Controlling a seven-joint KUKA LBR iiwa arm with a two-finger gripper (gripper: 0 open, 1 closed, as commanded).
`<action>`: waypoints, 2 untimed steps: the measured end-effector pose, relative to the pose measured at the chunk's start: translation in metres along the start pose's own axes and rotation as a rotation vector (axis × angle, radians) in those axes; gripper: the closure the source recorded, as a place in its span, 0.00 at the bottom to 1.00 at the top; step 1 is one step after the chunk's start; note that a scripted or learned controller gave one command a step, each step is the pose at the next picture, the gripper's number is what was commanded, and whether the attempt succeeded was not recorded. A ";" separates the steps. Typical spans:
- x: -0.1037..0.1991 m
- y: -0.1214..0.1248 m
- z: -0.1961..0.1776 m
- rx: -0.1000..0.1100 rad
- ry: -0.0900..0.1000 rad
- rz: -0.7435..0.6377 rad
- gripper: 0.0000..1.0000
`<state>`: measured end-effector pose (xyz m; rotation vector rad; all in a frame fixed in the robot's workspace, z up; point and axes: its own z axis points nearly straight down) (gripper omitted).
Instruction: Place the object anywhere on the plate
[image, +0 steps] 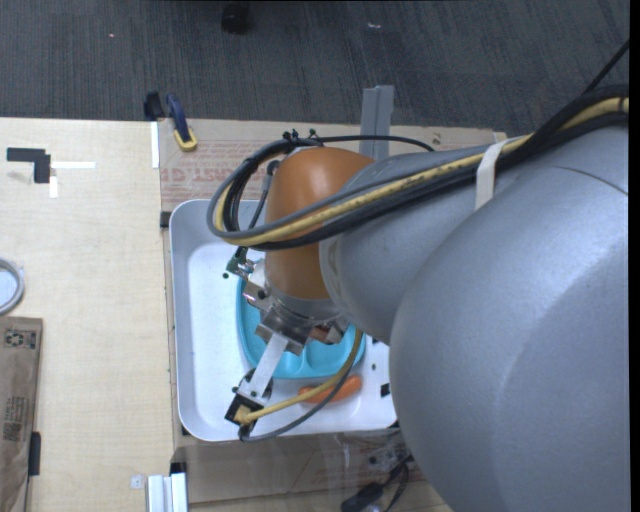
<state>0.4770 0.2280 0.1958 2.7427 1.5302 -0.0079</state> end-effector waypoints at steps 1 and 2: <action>-0.130 0.080 0.006 0.002 0.000 0.006 1.00; -0.068 0.063 -0.011 0.001 0.000 0.096 1.00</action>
